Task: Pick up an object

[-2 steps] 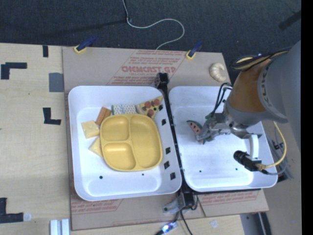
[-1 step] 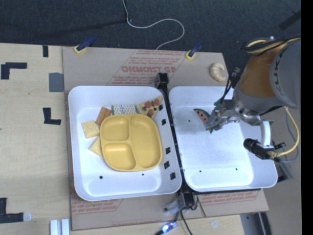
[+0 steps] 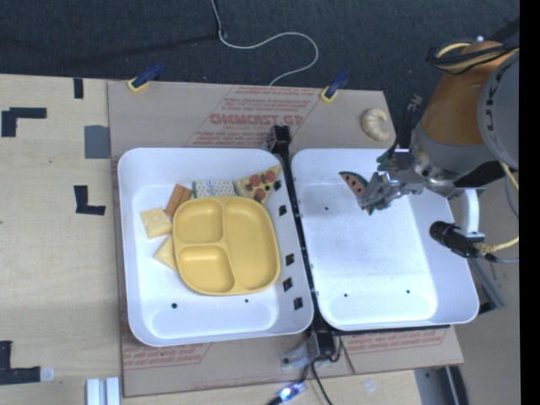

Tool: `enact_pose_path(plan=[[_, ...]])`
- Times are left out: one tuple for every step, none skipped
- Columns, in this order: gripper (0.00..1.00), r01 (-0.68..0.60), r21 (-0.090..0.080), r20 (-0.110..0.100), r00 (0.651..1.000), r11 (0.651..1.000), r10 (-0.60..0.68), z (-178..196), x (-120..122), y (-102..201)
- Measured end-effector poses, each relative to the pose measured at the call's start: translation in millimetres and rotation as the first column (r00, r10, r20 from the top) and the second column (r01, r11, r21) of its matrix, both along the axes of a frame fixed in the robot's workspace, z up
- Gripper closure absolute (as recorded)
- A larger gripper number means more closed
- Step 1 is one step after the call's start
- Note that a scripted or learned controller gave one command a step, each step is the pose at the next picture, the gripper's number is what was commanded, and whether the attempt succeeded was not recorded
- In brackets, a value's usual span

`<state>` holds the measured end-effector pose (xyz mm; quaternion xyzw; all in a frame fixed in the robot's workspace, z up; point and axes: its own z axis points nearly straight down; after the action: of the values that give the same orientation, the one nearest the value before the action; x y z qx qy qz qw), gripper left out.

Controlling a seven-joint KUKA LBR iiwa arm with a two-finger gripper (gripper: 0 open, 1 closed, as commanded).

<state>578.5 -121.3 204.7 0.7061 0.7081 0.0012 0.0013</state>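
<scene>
1. Camera view: the tool point(image 3: 372, 197) hangs over the right bin point(image 3: 422, 310), its opening impossible to judge.
2. A small dark object point(image 3: 353, 181) sits just left of it (touching or apart, unclear).
3. Yellow divided plate point(image 3: 226, 245) lies far left.

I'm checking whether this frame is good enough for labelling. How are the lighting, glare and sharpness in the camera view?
In the camera view the lighting is even and soft, with only faint shadows along the white bins; no harsh glare on the yellow divided plate; overall resolution is low, so the small items behind the plate and the dark piece at the pincer look blurry.
</scene>
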Motion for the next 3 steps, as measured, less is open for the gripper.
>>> enact_pose_path(plan=[[1.00, 0.001, 0.001, -0.003, 1.000, 1.000, -0.001, 20.6, 0.4, 0.8], [1.00, -0.004, 0.002, -0.006, 1.000, 1.000, 0.004, 17.4, -4.2, 63.4], [1.00, -0.003, 0.001, -0.008, 1.000, 1.000, 0.003, 12.6, -26.4, 115.8]])
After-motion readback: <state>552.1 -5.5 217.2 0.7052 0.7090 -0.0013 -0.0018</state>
